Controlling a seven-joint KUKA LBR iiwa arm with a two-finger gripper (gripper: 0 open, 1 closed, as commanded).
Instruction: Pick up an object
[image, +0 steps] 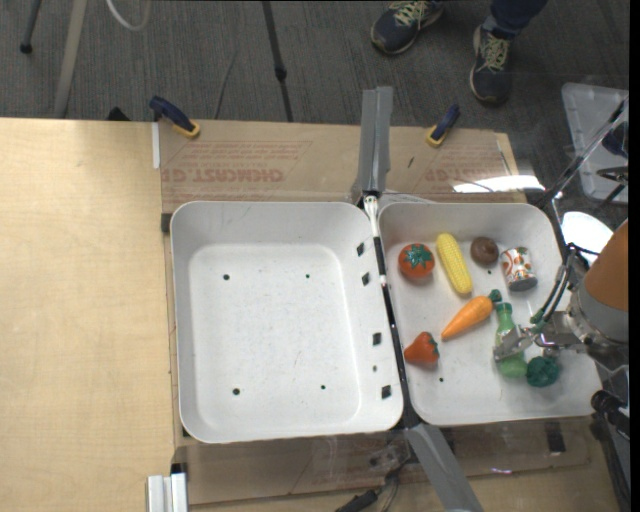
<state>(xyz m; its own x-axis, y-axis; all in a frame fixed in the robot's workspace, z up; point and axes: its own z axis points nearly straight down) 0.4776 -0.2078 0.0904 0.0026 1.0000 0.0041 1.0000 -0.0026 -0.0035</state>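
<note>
The right bin (440, 405) holds several toy foods: a tomato (417, 260), a yellow corn cob (453, 263), a brown round piece (485, 249), a small printed can (517, 268), an orange carrot (468, 318), a red pepper (423, 349), a green bottle (504, 322) and a dark green round piece (543, 372). My gripper (527, 343) reaches in from the right and sits low over the bin's right side. It is right against the lower part of the green bottle and just above the dark green piece. The arm hides part of both.
The left bin (200, 400) lies beside the right one, their inner walls touching along the middle. Cardboard lies under the bins, held by two clamps (175, 116) at the back. Bare wooden bench extends to the left.
</note>
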